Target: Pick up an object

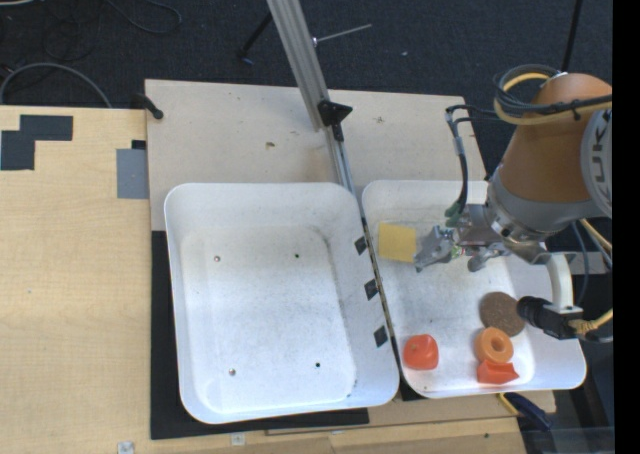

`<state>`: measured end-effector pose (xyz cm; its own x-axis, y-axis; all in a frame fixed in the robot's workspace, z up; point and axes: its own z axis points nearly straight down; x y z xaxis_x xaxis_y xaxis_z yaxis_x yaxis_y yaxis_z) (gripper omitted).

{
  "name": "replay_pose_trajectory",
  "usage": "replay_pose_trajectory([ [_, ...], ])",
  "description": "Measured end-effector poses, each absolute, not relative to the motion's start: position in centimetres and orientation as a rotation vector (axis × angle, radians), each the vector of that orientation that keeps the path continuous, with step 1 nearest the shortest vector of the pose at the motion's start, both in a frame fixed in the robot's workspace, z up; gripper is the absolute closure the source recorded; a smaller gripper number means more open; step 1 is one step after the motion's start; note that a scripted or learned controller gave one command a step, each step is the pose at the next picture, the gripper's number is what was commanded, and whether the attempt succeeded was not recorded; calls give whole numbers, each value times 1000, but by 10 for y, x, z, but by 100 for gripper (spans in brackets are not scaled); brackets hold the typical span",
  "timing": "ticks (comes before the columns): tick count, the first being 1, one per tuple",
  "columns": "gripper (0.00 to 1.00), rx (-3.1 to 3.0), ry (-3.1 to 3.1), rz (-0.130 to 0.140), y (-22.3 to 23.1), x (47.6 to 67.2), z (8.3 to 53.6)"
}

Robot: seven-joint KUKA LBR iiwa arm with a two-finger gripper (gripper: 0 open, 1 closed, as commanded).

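In the right bin [450, 382] lie a yellow block [396, 241] near the left wall, a red cup-like piece [421, 352] at the front left, an orange and red ring-shaped toy [495, 354] at the front right, and a brown round disc [502, 312] behind it. My gripper [455, 249] hangs over the bin's middle, just right of the yellow block. Its grey fingers [433, 250] are spread apart with nothing between them. The arm's orange band [555, 142] rises above it on the right.
The left bin [260, 302] sits beside the right one, with black clips [372, 287] along their shared wall. A slanted aluminium post [300, 52] stands behind the bins. Cables run by the arm at the right edge.
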<state>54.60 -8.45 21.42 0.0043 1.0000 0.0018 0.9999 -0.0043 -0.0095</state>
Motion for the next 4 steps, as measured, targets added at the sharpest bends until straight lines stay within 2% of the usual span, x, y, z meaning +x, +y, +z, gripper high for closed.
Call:
replay_pose_trajectory([
  [2,0,-2216,-2214,10,-93,543,99],
  [3,100,-2227,-2209,5,-95,544,112],
  [4,100,-2227,-2218,-2,-103,552,162],
])
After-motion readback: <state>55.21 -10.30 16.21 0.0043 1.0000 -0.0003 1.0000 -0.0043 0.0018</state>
